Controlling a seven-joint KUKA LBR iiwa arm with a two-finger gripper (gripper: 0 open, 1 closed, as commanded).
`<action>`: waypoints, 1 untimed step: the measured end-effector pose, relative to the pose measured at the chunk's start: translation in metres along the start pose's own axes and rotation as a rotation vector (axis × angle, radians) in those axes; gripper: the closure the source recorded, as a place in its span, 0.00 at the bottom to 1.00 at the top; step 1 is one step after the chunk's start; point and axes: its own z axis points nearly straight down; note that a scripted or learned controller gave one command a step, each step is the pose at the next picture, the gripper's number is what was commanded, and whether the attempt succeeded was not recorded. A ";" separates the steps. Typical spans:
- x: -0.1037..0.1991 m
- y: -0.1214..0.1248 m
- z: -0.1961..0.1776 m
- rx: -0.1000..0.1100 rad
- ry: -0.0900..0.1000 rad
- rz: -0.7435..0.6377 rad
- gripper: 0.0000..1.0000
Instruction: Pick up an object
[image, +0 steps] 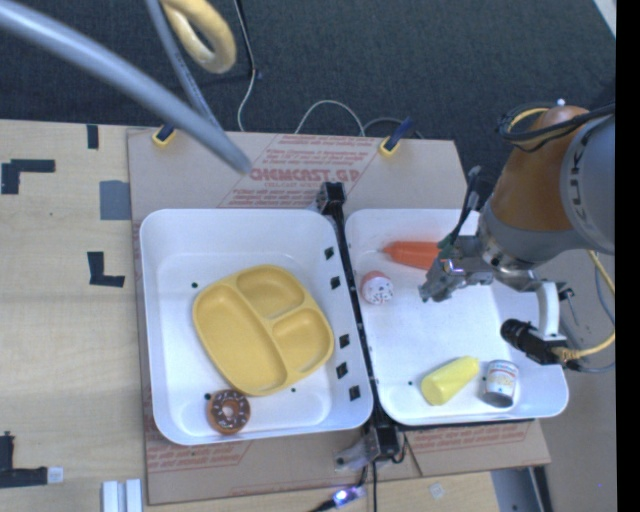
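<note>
A light wooden bench (60, 330) is seen from above, with dark carpet (420, 60) behind it and a sheet of printed cardboard (300, 165) laid under two shallow white bins.

The gripper (440, 280) is positioned over the upper middle of the right bin (530, 405), just below the tip of an orange carrot (410, 253). Whether its dark fingers are apart or together cannot be told, as they blur into one dark mass; nothing can be seen between them. The grey arm (590, 190) with its orange band (525, 190) is cut off at the right edge and hides the bin's upper right corner.

The carrot is tapered and lies level near the top of the right bin, its right end partly covered by the gripper. Near it, at lower left, a small round white object with red marks (377, 289) rests close to the divider; its detail is too fine to read. Along the bottom of the same bin, a yellow rounded block (449, 380) lies tilted, with a small tin (500, 382) just beside it on the right.

In the left bin (160, 300), a yellow plastic tray with three compartments (262, 326) is set at a slant. A brown sprinkled doughnut (228, 411) sits near its lower edge, at the bin's bottom wall.

A blurred grey bar (120, 75) crosses the upper left corner.
</note>
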 end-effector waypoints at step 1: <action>0.000 0.001 -0.041 0.001 0.000 0.000 1.00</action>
